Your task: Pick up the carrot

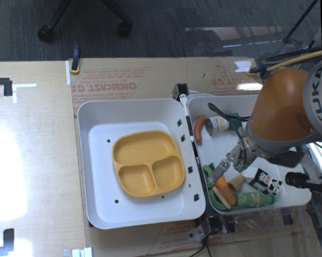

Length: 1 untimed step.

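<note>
— Arm (280, 109) first: its grey and orange bulk is seen above the right bin (292, 200). What is made out at the tool (233, 162)?

— It is seen low over the clutter at the bin's near left. Whether it is spread or pressed together cannot be told. Nothing is seen held.

— And the carrot (224, 191)?

— It is taken to be the orange wedge just beside the tool, towards the bin's near edge, with green leaves (210, 174) alongside and a green bottle (256, 199) touching it.

— How is it expected to handle?

— It is judged light, stiff and rather smooth. A grip across the thick middle is advised, since the taper may be squeezed out.
</note>
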Tool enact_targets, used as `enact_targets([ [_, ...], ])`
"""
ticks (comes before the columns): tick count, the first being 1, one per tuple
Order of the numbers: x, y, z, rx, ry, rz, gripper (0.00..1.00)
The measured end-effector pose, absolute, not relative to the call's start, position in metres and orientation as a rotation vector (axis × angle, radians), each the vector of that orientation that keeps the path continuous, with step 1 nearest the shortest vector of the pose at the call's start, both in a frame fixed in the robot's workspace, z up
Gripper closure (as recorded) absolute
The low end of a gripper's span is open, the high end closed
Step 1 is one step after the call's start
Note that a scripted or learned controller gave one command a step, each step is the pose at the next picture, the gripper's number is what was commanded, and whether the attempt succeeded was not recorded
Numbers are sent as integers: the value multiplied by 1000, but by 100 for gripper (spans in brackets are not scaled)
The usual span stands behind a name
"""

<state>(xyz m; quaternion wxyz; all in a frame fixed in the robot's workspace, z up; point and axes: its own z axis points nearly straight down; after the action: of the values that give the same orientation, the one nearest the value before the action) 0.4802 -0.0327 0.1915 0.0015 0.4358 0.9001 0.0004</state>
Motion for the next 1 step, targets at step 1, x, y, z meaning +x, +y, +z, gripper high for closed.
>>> enact_targets([
  [1,479,-52,192,1390,2814,1,0],
])
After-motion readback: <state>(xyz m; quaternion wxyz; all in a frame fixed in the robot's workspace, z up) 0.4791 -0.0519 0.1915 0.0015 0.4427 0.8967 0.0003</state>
